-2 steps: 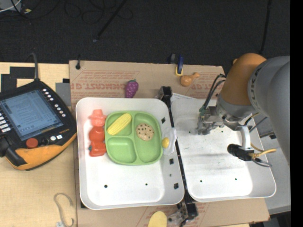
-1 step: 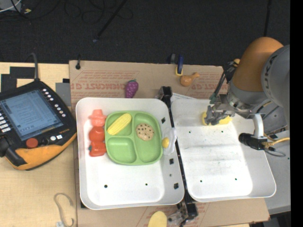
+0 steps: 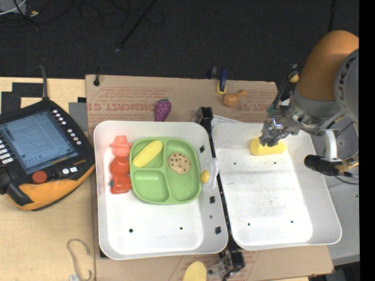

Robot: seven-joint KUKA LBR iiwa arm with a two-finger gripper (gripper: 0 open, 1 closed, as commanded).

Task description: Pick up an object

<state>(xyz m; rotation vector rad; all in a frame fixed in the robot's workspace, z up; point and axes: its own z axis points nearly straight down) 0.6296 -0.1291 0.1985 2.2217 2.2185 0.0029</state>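
Dark cloth backs a cardboard-topped counter (image 3: 176, 95) bearing two shallow white plastic bins. At the far edge of the right bin (image 3: 281, 215), the gripper (image 3: 270, 138) sits low on a yellow block (image 3: 267, 147), soft-looking and oblong; whether its fingers are clenched or released I cannot tell, so no lift looks achieved yet. Well to their left, the left bin (image 3: 152, 233) carries a glossy green divided tray (image 3: 167, 171) with a ribbed corn cob (image 3: 146, 152), speckled cookie (image 3: 179, 163) and red figure (image 3: 120, 165).
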